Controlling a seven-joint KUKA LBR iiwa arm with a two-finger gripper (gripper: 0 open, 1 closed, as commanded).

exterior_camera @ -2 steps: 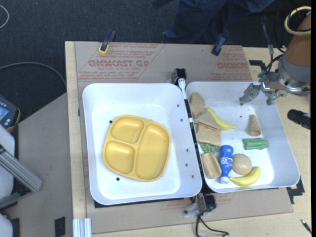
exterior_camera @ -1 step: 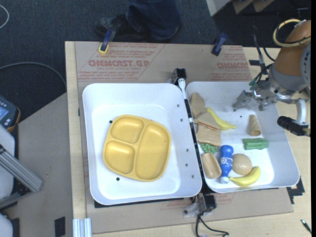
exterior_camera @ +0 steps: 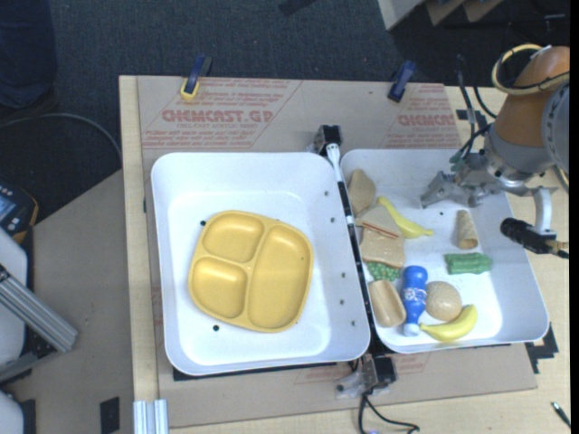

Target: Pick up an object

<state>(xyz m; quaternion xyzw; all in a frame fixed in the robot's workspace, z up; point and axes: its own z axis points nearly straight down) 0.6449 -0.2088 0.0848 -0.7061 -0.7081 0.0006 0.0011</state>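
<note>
My gripper (exterior_camera: 452,194) hangs low over the far part of the right bin (exterior_camera: 520,283), open, with nothing between its fingers. Just in front of it lie a yellow banana (exterior_camera: 404,221) and a tan cone (exterior_camera: 465,230). Nearer the front are a green block (exterior_camera: 468,263), a blue bottle (exterior_camera: 413,297), a tan round piece (exterior_camera: 443,300), a second banana (exterior_camera: 452,326) and a bun (exterior_camera: 386,302). Along the bin's left wall sit a sandwich slice (exterior_camera: 380,242) and a tan bread piece (exterior_camera: 362,188).
The left bin (exterior_camera: 172,206) holds a yellow divided plate (exterior_camera: 251,269). A black divider strip (exterior_camera: 344,215) runs between the two bins. The far right corner of the right bin, under the arm (exterior_camera: 529,125), shows bare white floor.
</note>
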